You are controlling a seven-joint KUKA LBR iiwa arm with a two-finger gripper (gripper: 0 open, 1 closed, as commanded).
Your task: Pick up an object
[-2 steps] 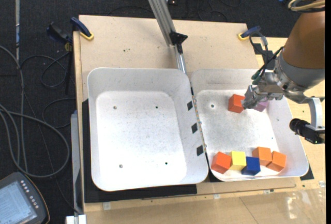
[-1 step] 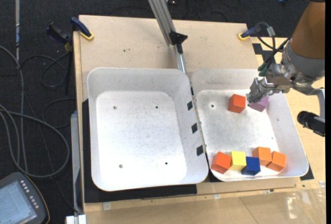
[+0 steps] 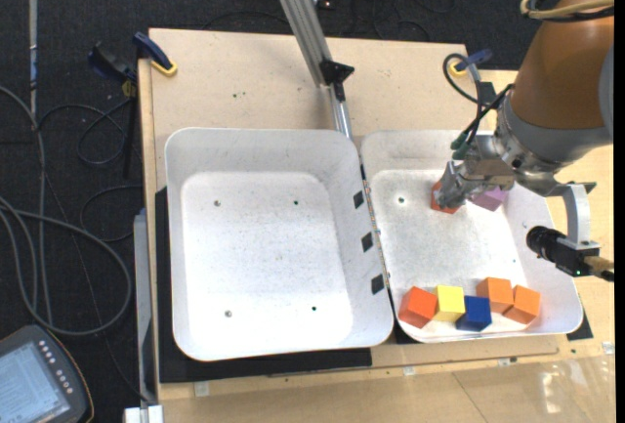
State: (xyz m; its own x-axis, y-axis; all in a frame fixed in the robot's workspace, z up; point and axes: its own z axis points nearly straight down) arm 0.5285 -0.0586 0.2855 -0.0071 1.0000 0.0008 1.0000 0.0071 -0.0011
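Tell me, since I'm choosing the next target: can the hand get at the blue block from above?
Probably yes. The blue block lies uncovered near the right bin's front wall, but a yellow block and an orange block press close beside it, leaving the hand little room.

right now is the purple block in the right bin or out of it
In. The purple block lies on the floor of the right bin, near its far end, beside the gripper.

Colour check, both bins

I note white speckled bins [image 3: 262, 245]; orange blocks [image 3: 420, 306], one yellow block [image 3: 450, 301], one blue block [image 3: 477, 313], one lilac block [image 3: 488, 199]; the arm [image 3: 562, 89] grey, banded orange.
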